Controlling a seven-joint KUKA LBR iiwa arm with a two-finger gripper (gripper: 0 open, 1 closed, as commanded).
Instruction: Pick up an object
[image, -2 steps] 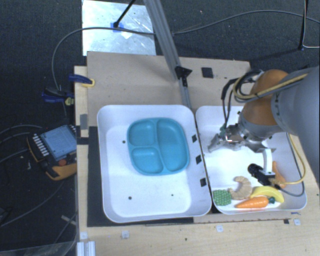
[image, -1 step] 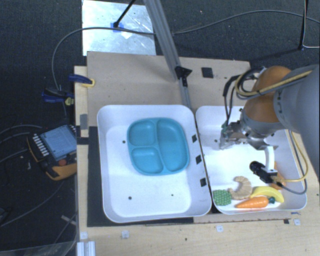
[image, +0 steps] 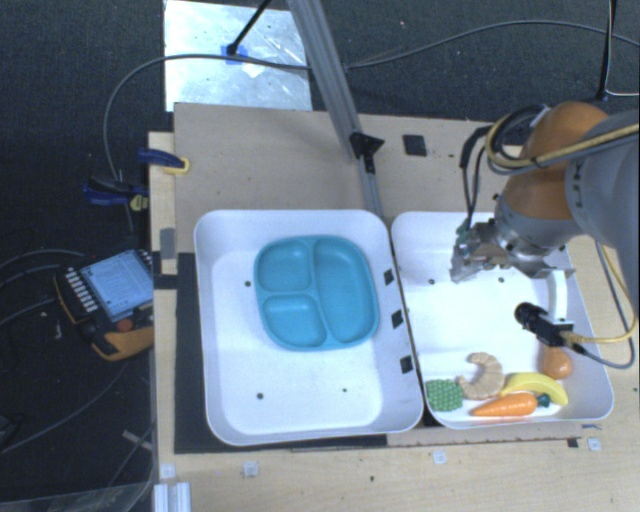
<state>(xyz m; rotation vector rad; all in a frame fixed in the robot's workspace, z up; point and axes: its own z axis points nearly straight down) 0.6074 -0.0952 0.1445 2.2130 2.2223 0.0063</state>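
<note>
A tan board bench sits on dark carpet, with cables and a handheld blue-screened pendant lying off to its left; no writing can be read anywhere. Two shallow glossy white plastic bins rest side by side. The left bin holds a smooth sky-blue divided plastic plate. In the right bin, toy foods cluster at the near edge: a bumpy green piece, a tan curved croissant, an orange carrot and a yellow banana. The gripper hovers over that bin's far end, well apart from them; I cannot tell its finger spacing.
</note>
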